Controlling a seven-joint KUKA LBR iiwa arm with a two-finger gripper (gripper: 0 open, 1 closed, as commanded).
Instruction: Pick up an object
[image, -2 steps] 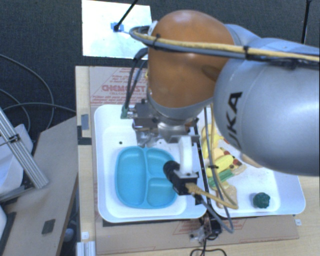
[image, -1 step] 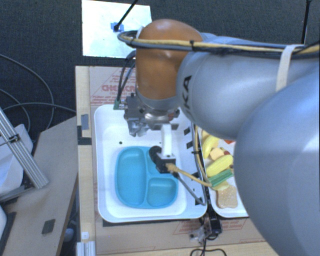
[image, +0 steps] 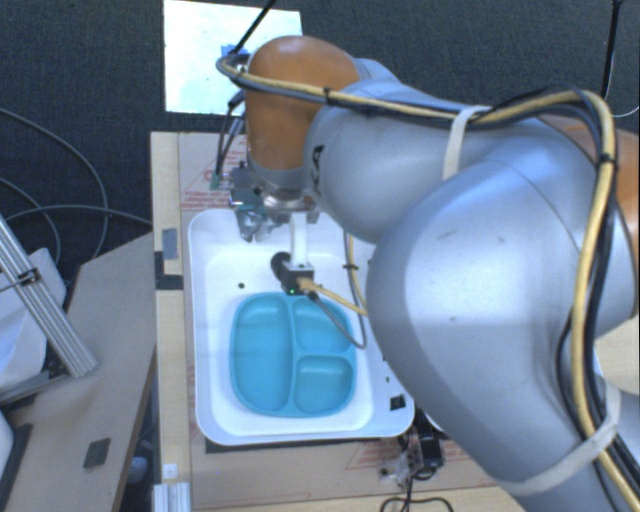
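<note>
Here we judge the approach is in hand: the gripper (image: 252, 222) hangs over the white bin's (image: 205, 300) far end, and we cannot tell whether it is released or clenched. The blue three-compartment plate (image: 290, 355) lies nearer us in that bin, apart from the gripper; next we would need to catch its thin rim. The grey arm (image: 480, 250) covers the view's right side.

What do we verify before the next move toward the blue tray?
1. Target visible: blue divided tray lies flat in the white bin: ok.
2. Gripper above the tray: it hangs over the bin's far end, beyond the tray: not ok.
3. Gripper load: cannot tell.
4. Tray's left rim apart from the bin wall: ok.
5. Space right of the tray: partly covered by the arm: cannot tell.
</note>
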